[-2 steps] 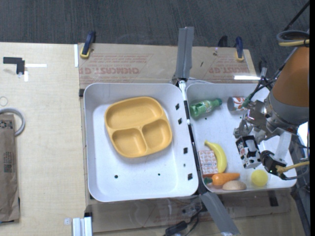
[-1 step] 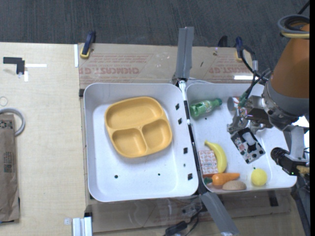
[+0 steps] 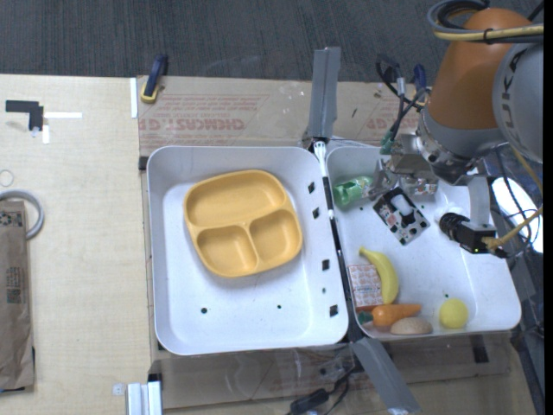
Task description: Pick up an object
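Okay, scanning L to R from my remote seat. Left bin holds just the yellow divided plate, three compartments, sitting flat near the middle. Nothing of mine is over that side.

Right bin is where the candidates are: a green crumpled item up by the divider, a banana lower down with a small red-printed packet just beside it, then a carrot and a potato-like lump along the near wall, and a lemon toward the near-right corner.

Gripper hangs over the upper part of the right bin, w/ the arm's orange band above it. Closest things are the green item to its left and the banana below; I see nothing between the fingers, and I can't tell if they're spread or closed from this angle.

My read on risks: banana, packet, carrot and lump are bunched close, so a descent there could nudge neighbours or pinch two at once. The lemon is round and prob rolls off a pinch. Green item sits near the divider wall, so a finger could catch the wall instead.
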{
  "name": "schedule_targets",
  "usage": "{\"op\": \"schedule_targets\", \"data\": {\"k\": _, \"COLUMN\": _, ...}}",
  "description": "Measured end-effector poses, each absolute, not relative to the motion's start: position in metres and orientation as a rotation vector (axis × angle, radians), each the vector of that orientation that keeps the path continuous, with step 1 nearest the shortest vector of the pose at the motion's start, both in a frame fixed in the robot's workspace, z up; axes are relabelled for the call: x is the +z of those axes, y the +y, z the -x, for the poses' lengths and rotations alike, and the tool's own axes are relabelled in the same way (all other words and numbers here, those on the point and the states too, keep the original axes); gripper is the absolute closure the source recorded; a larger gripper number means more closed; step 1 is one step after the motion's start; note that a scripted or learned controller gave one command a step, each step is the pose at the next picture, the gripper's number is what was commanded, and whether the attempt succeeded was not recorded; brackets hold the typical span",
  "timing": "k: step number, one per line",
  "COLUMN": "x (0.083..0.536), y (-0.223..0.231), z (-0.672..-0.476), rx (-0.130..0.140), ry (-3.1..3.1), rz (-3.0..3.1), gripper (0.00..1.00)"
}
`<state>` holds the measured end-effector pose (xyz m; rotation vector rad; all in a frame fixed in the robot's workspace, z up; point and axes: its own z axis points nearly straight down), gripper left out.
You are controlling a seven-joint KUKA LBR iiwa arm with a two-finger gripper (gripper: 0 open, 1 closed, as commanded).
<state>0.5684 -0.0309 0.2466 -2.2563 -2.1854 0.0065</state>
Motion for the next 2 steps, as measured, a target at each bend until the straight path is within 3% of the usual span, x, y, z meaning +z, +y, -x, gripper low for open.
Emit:
{"op": "schedule_targets", "data": {"k": 1, "x": 0.345, "y": -0.019, "z": -0.553, "rx": 0.007, "ry": -2.156, "rz": 2.284, "gripper": 1.00}}
{"op": "schedule_targets", "data": {"k": 2, "x": 0.426, "y": -0.074, "z": -0.607, "rx": 0.005, "ry": -2.398, "rz": 2.031, "gripper": 1.00}}
